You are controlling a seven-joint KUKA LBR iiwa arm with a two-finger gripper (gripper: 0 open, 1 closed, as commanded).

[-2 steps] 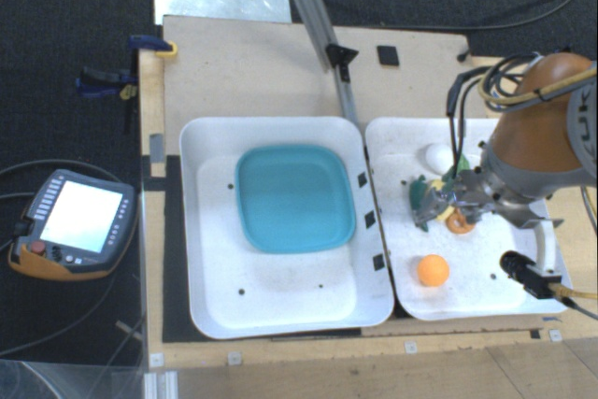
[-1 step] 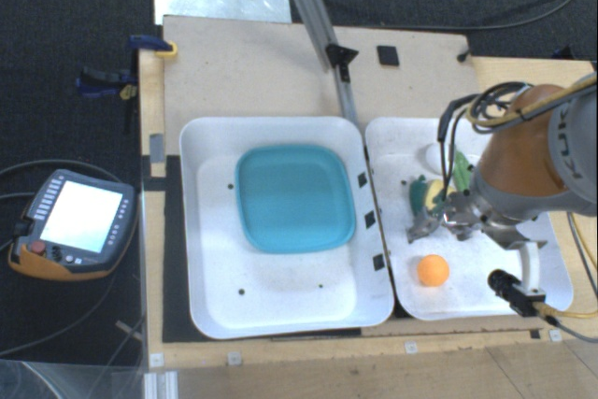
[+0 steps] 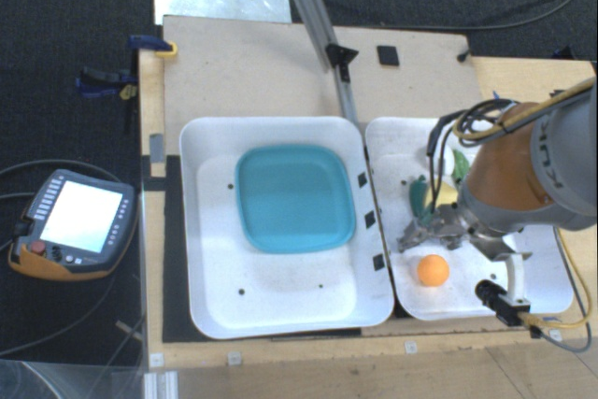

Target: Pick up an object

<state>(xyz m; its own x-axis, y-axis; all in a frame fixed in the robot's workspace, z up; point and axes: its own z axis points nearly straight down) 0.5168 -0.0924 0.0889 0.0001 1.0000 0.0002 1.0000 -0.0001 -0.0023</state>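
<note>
I see the arm point(image 3: 523, 168) reaching in over the right bin point(image 3: 397, 140), grey body with the orange band covering most of that bin's middle. The tool point(image 3: 432, 229) sits low inside the right bin, just above the orange ball point(image 3: 432, 270). I can't tell from this angle whether the tool is open or closed; the wrist hides it.

The orange ball is the clearest candidate: small, round, plain bright orange, smooth-looking, with a soft shadow under it. It lies on the white floor of the right bin, near that bin's front edge and toward its left wall. It looks just below the tool, and I see nothing gripping it.

More things in the right bin: a dark green oblong object point(image 3: 417, 193) just above the tool, a yellow piece point(image 3: 443, 194) right beside it, and a light green bit point(image 3: 461, 165) further back, partly hidden by the arm and its cables. Shapes there are too covered to name.

Left of the right bin, touching wall to wall, is the left bin point(image 3: 210, 201). It holds a teal square plate point(image 3: 294, 199) with rounded corners, lying flat in the middle.

Both bins sit on the worktop point(image 3: 252, 65). Far left of the right bin, off the worktop, a teach pendant point(image 3: 73, 221) lies on the dark floor with its screen lit.
</note>
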